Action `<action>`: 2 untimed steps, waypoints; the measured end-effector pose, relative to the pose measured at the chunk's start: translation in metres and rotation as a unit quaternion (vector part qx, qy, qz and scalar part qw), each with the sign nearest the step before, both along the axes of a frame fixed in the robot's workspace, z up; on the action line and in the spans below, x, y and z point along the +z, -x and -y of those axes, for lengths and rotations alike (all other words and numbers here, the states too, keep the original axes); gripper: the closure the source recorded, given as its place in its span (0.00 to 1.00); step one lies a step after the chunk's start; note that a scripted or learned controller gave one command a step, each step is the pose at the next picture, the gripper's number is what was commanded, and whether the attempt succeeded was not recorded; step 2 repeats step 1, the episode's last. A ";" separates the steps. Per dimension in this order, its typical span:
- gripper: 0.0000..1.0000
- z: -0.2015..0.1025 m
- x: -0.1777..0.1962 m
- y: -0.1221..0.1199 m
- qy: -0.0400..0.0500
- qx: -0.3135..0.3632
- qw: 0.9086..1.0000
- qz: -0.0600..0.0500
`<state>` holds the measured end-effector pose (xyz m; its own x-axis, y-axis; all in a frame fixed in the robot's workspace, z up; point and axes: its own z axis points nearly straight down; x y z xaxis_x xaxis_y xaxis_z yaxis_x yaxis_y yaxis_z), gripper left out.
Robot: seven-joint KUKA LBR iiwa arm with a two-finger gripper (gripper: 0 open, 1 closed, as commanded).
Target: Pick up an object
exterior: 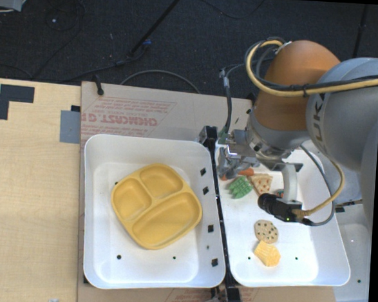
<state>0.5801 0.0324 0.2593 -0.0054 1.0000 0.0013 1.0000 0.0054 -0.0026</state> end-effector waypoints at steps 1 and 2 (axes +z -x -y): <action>1.00 -0.053 -0.024 -0.003 0.000 0.000 1.000 -0.002; 1.00 -0.053 -0.024 -0.003 0.000 0.000 1.000 -0.002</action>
